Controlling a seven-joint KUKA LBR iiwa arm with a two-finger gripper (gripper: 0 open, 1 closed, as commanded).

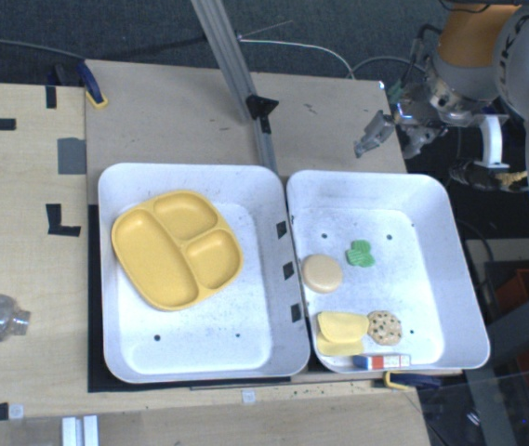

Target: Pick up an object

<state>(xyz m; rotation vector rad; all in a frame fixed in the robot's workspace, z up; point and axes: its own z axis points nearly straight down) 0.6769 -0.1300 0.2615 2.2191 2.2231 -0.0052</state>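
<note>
Left bin: yellow divided plate, tilted. Right bin: beige round bun at left, yellow block near front wall, cookie touching it, green piece mid-floor. My gripper hangs beyond right bin's far rim, above bench, nothing between fingers; spread — cannot tell.

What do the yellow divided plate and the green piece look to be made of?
The yellow divided plate looks like moulded plastic with a matte finish: uniform colour, soft rounded compartment walls, no glare. The green piece seems to be plastic or rubbery toy food, judging by its flat bright colour; it is too small to tell further.
</note>
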